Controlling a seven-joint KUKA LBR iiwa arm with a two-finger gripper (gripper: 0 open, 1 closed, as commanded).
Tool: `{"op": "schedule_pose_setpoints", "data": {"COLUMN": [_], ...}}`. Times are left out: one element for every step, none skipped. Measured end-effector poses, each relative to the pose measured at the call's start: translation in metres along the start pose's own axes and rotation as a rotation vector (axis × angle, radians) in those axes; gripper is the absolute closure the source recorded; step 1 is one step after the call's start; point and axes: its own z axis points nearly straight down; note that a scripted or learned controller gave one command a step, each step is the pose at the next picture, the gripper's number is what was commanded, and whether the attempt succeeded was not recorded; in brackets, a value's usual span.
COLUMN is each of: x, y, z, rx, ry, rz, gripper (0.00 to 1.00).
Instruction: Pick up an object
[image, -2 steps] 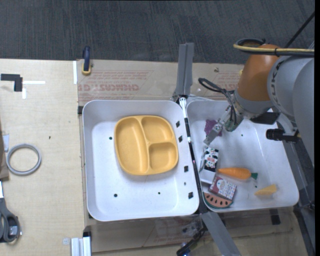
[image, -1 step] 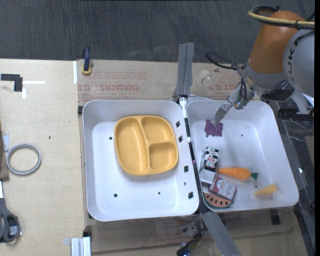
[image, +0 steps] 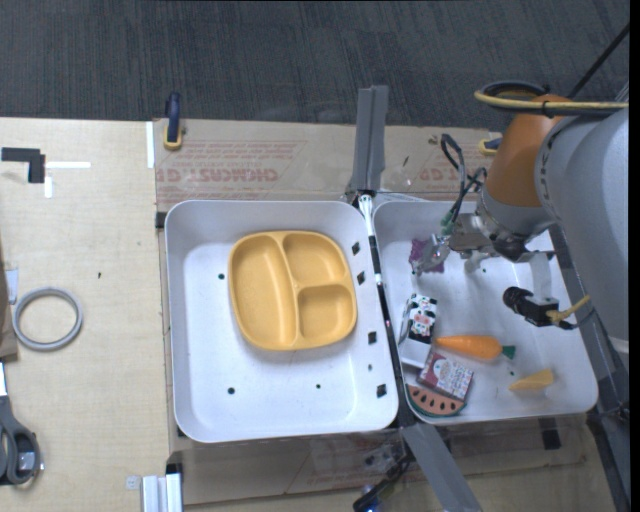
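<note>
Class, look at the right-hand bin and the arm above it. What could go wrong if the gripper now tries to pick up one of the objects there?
1. The watermelon slice, the small carton and the carrot lie packed together, so closing on one may nudge or drag another.
2. The black-and-white carton sits against the bin wall, leaving little room for a finger.
3. The gripper hovers over bare floor at the bin's far end, so closing there would likely catch nothing.

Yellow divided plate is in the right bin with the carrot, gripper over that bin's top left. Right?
Not quite. The camera view shows the plate alone in the left bin. The carrot lies in the right bin, gripper over its top left.
</note>
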Motion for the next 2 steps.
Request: {"op": "schedule_pose_setpoints", "data": {"x": [0.0258,0.0247], "y": [-0.0897,-0.0898], "z": [0.0003,-0.0084], "rx": [0.0,0.001], "ry": [0.001,0.001], "rz": [0.009,0.011], "gripper": [0.0,1.0]}}
